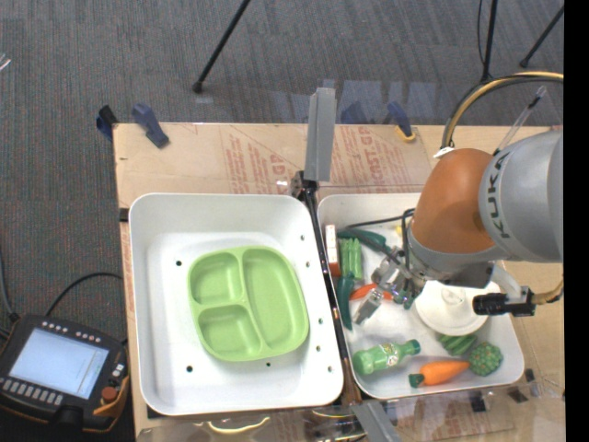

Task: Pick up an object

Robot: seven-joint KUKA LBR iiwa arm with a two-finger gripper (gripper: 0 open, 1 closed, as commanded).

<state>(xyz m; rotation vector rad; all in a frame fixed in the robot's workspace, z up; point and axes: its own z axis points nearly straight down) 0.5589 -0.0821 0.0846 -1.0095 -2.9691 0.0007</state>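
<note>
- Objects for picking lie in the right bin (pixel 515 376), the claw (pixel 373 300) down among them near the bin's middle, toward its left wall.
- The arm (pixel 497 201) reaches in from the right, its orange band (pixel 451 201) above the bin's far half and the wrist angled down and left.
- The claw's grip cannot be told; an orange-red piece (pixel 366 292) sits right at its tip, but whether it is held is unclear.
- A green bottle (pixel 385 357) lies on its side near the front edge, long axis running left to right, cap to the right.
- A carrot (pixel 442 372) lies just right of it, tip pointing left, along the front edge.
- Broccoli (pixel 486 359) sits in the front right corner.
- A white dish (pixel 453 309) rests right of the claw.
- Green items (pixel 354 247) lie by the left wall.
- The left bin (pixel 156 238) holds a green divided plate (pixel 247 302) at its middle.
</note>
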